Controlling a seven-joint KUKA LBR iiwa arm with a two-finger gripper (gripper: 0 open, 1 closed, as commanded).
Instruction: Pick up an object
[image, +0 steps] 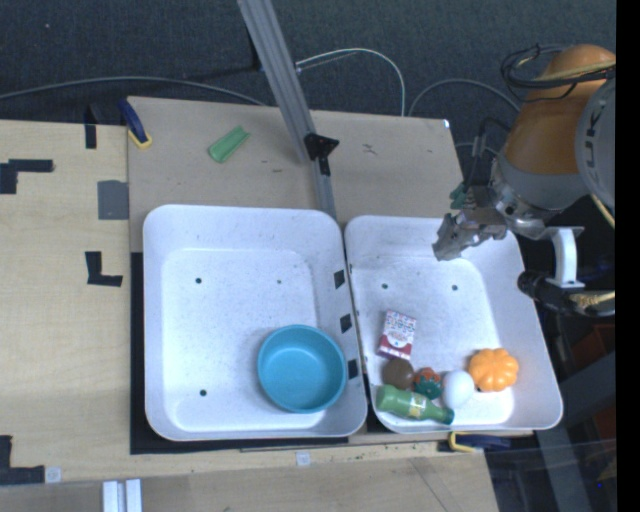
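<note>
My gripper (452, 243) hangs over the far right part of the right bin (520, 300), above bare floor, with nothing seen between its fingers. The objects lie well toward the near end of that bin: a small red and white box (398, 335), a brown lump (398, 373), a green bottle (411, 404), a white ball (458, 388), a small red and green piece (428, 380) and an orange pumpkin-like toy (493, 368). A blue bowl (300, 367) sits in the near right corner of the left bin (200, 300).
A grey pole (290, 90) slants across the bench behind the bins, ending in a black clamp (320, 147). A green block (228, 144) lies on the bench at the back left. Cables trail along the rear.
</note>
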